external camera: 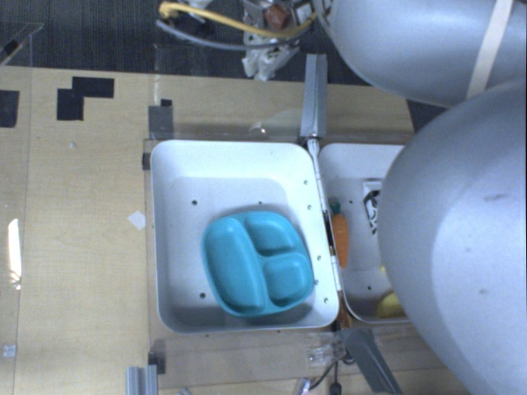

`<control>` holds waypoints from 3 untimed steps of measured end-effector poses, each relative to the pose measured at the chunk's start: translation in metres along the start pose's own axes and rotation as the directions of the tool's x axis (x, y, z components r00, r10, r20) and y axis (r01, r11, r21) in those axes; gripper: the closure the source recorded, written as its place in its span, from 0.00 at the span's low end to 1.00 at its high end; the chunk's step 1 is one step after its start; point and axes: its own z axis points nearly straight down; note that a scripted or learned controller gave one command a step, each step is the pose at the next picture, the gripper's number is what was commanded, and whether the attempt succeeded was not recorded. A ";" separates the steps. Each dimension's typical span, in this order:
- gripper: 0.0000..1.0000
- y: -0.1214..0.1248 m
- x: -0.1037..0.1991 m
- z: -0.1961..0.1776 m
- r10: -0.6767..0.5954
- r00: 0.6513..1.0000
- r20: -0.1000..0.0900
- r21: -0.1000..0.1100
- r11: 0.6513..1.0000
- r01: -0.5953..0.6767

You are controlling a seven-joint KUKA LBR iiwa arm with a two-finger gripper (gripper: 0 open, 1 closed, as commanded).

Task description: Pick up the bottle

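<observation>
Below my gripper [265,62], whose jaws I cannot tell apart, I count two bins [165,220], one blue divided tray [257,262], one carrot [340,239].

Setting, as I see it from my remote station: a robotics lab. Evidence: pale wooden table [74,245] marked with black squares [82,95]; two shallow white bins [173,220] clamped side by side by metal brackets [314,97]; large grey robot arm [461,245] overhead; yellow cable [206,15] looped near its wrist; dark carpet [82,6] beyond.
</observation>
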 end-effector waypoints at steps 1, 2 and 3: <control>1.00 -0.006 -0.019 0.206 0.270 0.963 0.003 0.000 0.963 -0.270; 1.00 -0.006 -0.009 0.097 0.395 0.919 0.000 -0.001 0.919 -0.395; 1.00 -0.044 -0.060 0.001 0.405 0.915 0.000 -0.002 0.915 -0.405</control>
